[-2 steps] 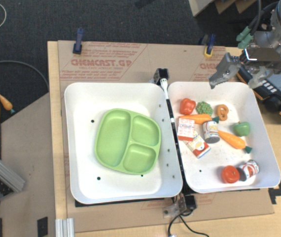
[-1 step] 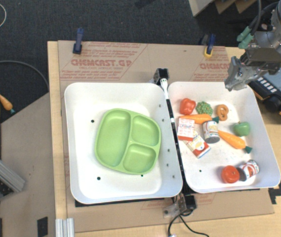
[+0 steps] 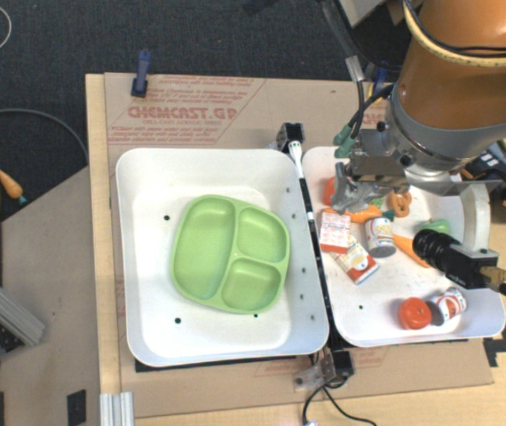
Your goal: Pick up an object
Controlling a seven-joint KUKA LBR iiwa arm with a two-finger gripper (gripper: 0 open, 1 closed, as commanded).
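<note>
Bottom right of frame: red-capped small bottle [image 3: 430, 311] lies on its side in the right white bin [image 3: 368, 322]. Mid right: two small white cartons [image 3: 343, 242] and a small can [image 3: 379, 235] sit just below the grey two-finger gripper [image 3: 357, 193]. Finger state: cannot tell. Nearest pick target lies down-frame from it.

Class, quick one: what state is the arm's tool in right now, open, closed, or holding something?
Tool: low over the right bin above the small items; open, closed or holding cannot be told from this view.
</note>
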